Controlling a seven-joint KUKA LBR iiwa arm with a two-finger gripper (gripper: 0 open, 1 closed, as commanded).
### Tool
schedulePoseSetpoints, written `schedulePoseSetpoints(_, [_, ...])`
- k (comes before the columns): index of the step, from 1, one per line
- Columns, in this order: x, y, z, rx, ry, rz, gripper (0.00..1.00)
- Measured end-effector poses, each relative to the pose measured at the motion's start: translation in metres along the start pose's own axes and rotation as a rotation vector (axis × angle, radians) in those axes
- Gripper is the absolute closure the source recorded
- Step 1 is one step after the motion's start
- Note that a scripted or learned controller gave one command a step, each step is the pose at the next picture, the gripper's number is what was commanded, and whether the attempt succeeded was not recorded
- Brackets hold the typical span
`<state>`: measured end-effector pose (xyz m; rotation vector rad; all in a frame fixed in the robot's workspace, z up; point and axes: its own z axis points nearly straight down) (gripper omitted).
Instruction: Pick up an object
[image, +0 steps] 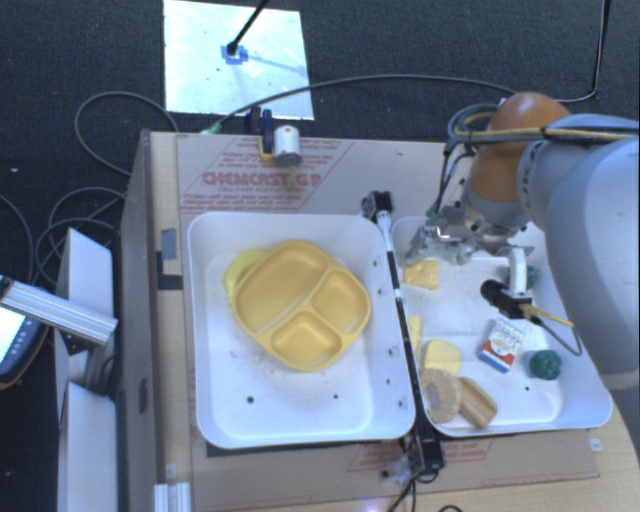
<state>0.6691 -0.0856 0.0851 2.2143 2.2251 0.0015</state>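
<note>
My gripper hangs over the far left part of the right bin. Its two metal fingertips stand apart, open, with nothing between them. Just in front of it lies a pale yellow wedge on the bin floor. Further forward are a yellow strip against the left wall, a yellow chunk, a round tan biscuit and a wooden block. A small white, red and blue carton and a dark green ball lie to the right. The arm hides the bin's far right corner.
The left bin holds a yellow divided plate. A black rod runs along the divide between the two bins. Cables and a foil sheet lie beyond the bench.
</note>
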Motion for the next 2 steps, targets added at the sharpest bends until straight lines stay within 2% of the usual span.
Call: schedulePoseSetpoints(2, [-0.0012, 0.0, -0.0001, 0.0, -0.001, 0.002, 0.0])
